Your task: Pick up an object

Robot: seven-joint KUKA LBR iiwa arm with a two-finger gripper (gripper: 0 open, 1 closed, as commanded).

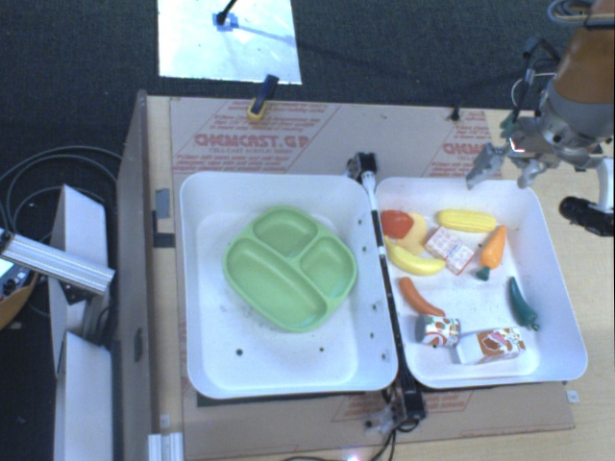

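Observation:
My gripper (507, 168) hangs open above the far edge of the right bin (557, 257), with nothing between its two spread fingers. Below it in that bin lie several toy foods: a corn cob (467, 221), a carrot (493, 246), a red tomato (396, 224), a banana (415, 260), a red-and-white packet (451, 249), a sausage (421, 297), a dark green pepper (523, 303), a small can (438, 331) and a carton (490, 345). The corn cob is the item nearest the gripper.
The left bin (207, 257) holds a green divided plate (290, 268). A black-and-white brush (370, 200) lies along the ridge between the bins. Cardboard (288, 133) lies under both bins. Cables and a metal frame (58, 257) stand at the left.

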